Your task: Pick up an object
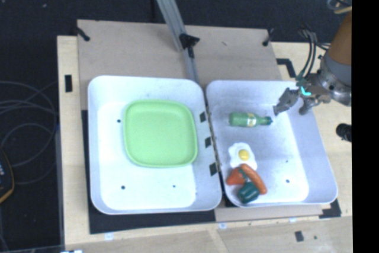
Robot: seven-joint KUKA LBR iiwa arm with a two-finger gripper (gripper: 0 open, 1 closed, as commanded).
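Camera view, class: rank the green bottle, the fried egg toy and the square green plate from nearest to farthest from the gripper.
Measured from the gripper at the right bin's upper right edge:
1. Green bottle with a yellow neck, lying in the right bin just left of the gripper.
2. White and yellow fried egg toy, lower in the same bin.
3. Square light green plastic plate, across in the left bin.

1 fixed camera looks down at a slant from high above the tabletop (148, 38), far enough to take in both bins (106, 127) whole, the arm (337, 50) entering from the right.
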